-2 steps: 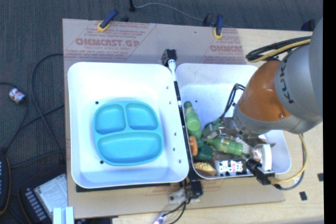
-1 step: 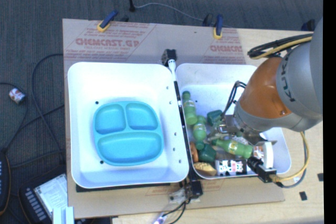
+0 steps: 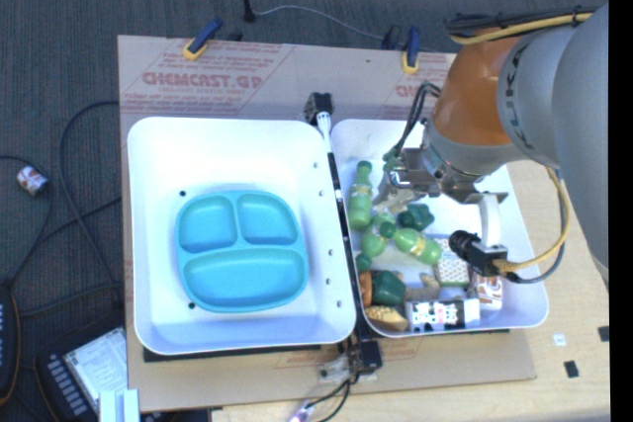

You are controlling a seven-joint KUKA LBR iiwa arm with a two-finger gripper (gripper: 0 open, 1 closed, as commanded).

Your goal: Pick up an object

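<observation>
Bright, even overhead light, mild glare on the white bins [image 3: 148,212], slightly soft focus.

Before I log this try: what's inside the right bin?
The right bin holds a pile of small green toys and a dice-patterned box; the arm covers its upper part.

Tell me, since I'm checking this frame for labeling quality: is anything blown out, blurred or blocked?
Camera view: the left white bin is bright, nearly washed out, though the blue divided tray stays distinct; the small items in the right bin look soft and hard to separate; the arm covers that bin's upper part.
</observation>
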